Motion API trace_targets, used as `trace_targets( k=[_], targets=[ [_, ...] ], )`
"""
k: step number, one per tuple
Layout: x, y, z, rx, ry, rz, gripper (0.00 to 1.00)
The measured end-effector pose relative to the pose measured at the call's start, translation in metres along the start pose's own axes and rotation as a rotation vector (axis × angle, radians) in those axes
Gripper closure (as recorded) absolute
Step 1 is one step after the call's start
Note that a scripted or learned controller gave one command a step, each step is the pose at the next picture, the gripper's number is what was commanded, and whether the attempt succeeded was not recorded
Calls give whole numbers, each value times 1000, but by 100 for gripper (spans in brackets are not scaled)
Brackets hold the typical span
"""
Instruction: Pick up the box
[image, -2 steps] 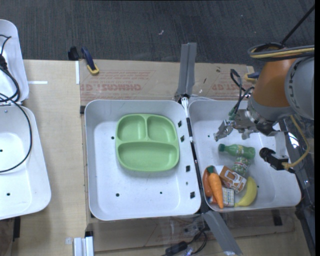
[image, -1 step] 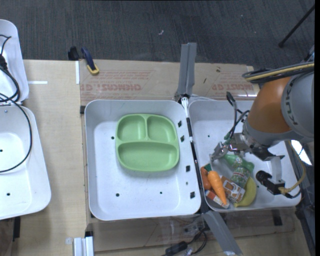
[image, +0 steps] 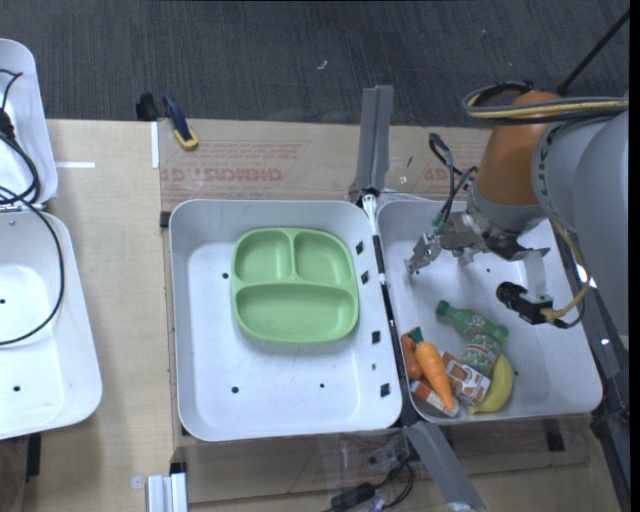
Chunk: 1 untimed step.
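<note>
Camera view: gripper (image: 420, 255), fingers unclear and holding nothing visible, hovers above the box (image: 463, 378), not yet picked up.

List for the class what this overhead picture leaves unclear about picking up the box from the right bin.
1. Box: mostly covered by the carrot, bottle and banana in the right bin; its full outline is hidden.
2. Claw: small and dark against cables in the camera view, so its opening cannot be judged.
3. Arm: cut off by the right edge.
4. Box label: too small to read.
</note>
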<state>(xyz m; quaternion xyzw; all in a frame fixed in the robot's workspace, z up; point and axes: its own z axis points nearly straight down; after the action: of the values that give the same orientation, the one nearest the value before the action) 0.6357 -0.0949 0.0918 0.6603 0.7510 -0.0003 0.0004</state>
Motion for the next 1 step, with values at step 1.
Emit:
trace_targets(
  k=[1],
  targets=[
    [-16, -69, 0, 2, 1, -31, 0]
  ],
)
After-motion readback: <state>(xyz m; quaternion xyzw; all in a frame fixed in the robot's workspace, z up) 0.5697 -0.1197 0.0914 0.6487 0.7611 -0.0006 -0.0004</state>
